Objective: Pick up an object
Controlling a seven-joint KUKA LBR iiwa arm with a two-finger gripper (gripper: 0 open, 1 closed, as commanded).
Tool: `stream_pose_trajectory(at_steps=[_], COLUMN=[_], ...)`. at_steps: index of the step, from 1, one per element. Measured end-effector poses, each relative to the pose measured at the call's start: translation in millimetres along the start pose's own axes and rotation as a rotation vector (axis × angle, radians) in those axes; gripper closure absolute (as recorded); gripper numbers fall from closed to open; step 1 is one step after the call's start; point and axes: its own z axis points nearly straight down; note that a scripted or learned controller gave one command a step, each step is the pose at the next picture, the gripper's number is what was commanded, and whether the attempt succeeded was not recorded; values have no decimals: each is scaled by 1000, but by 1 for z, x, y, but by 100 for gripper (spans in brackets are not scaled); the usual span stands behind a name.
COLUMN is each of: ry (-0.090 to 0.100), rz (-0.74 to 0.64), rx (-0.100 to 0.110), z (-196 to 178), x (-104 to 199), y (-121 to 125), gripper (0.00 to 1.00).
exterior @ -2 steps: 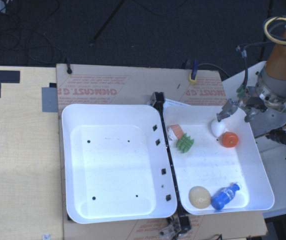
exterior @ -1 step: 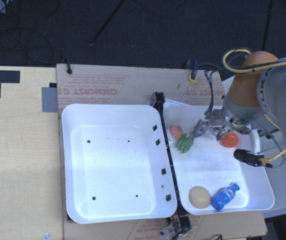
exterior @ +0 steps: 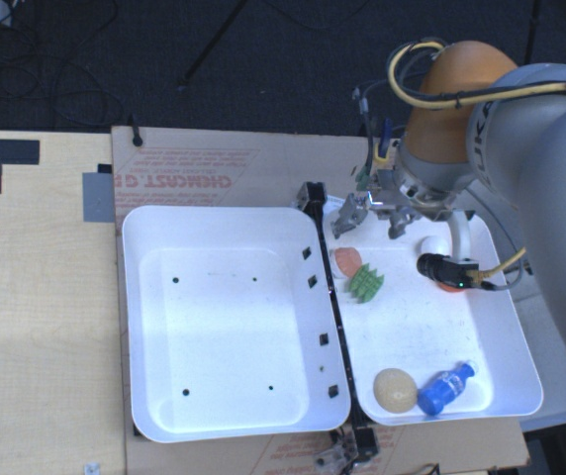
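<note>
Camera view puts our gripper (exterior: 370,216) at the far edge of the right bin (exterior: 506,310), its two fingers spread apart and holding nothing. We see the pink piece (exterior: 347,260) and green piece (exterior: 366,283) just below it, nearest to reach; the bottle (exterior: 445,389) and ball (exterior: 396,390) lie well apart. Cardboard (exterior: 194,171) under the bins reads "CHEMCAST", upside down.

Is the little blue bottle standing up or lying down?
Lying down. The blue bottle rests on its side in the right bin, cap pointing up-right, beside a tan round object.
</note>
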Motion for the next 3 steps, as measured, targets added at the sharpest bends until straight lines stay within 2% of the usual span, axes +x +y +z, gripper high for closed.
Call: stream_pose_trajectory(at_steps=[1, 2, 3], ry=[-3, -4, -4], rz=[7, 7, 12], rx=[10, 11, 14], z=[-5, -5, 93], x=[-7, -7, -38], y=[-3, -3, -5], gripper=[100, 0, 0])
